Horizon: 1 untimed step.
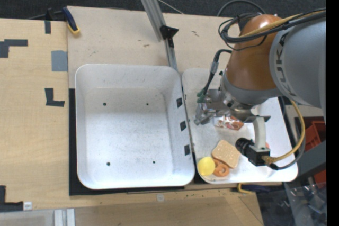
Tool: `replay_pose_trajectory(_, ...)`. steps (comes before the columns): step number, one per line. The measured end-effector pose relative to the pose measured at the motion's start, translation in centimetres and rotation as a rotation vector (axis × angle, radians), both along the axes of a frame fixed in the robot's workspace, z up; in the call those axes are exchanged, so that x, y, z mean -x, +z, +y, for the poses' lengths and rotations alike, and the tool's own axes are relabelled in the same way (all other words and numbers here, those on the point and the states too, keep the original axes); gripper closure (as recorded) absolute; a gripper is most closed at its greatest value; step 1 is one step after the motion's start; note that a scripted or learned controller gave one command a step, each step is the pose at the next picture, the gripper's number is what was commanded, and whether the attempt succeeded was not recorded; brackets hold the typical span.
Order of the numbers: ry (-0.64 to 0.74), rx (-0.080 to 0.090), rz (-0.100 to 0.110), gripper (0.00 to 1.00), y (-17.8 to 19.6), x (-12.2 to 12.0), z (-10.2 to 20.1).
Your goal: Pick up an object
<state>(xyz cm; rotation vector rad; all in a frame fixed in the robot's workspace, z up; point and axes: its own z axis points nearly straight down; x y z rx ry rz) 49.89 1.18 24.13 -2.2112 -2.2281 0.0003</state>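
My gripper (203, 113) hangs low over the left part of the right bin (199, 137), under the orange wrist band. Nothing shows between its metal fingers. Just to its right lies a small red and white packet (229, 123), partly under the arm. Nearer the front of that bin lie a tan slice of bread (226, 153), an orange curled piece (221, 170) and a yellow lemon-like ball (206, 166).
The left bin (127, 124) stands beside the right one, sharing a raised rim. A slanted metal bar (151, 0) runs from the top down to the bins' back edge. A black cable fitting (249, 150) hangs from the arm over the right bin.
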Motion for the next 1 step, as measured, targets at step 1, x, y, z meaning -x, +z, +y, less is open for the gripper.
replay_pose_trajectory(1,0.000,0.000,0.002,1.00,-0.49,1.06,5.86)
